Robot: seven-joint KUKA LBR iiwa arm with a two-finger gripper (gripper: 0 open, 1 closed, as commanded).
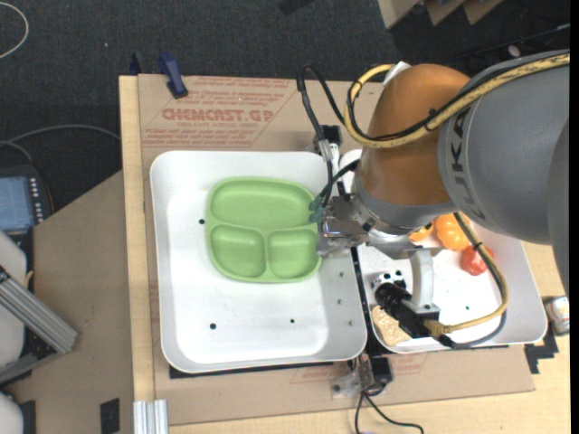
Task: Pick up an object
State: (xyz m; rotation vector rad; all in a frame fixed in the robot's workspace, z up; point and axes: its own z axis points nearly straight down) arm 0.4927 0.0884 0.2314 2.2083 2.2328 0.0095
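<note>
Green plate (261,229) with three sections lies flat in the left bin (181,315). Its right edge is just beside the claw (327,226). I cannot tell how the claw stands. Orange and red things (460,242) lie in the right bin (520,315), partly hidden by the arm (425,143).

Bench (226,107) bears left bin (181,269), right bin (520,269) side by side.

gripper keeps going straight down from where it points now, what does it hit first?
Most likely the right edge of the green divided plate in the left bin; the gripper sits over that edge, though depth is unclear.
</note>
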